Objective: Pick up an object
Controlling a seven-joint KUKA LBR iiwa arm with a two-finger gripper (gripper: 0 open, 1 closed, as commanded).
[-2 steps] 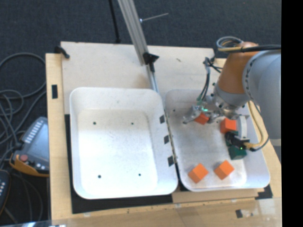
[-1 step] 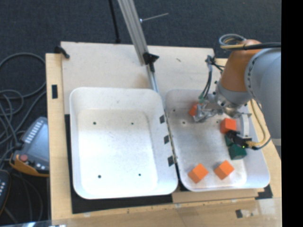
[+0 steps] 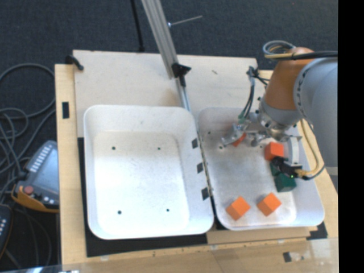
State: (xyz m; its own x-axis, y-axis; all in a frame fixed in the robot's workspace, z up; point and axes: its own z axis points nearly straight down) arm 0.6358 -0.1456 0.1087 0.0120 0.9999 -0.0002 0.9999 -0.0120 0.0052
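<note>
My gripper (image 3: 242, 136) hangs low over the upper middle of the right bin (image 3: 227, 169), below the grey arm and its orange band (image 3: 284, 87). A small orange-red piece (image 3: 239, 137) shows right at the gripper; whether it is held I cannot tell. An orange block (image 3: 274, 150) lies just to the right of the gripper, with a dark green object (image 3: 284, 178) below it. Two orange cubes (image 3: 238, 207) (image 3: 269, 203) sit side by side near the bin's front edge.
The left bin (image 3: 142, 169) stands next to the right one, sharing a raised middle rim. A slanted aluminium post (image 3: 162, 30) rises behind the bins. Cables and a handheld pendant (image 3: 40, 172) lie off the bench at the left.
</note>
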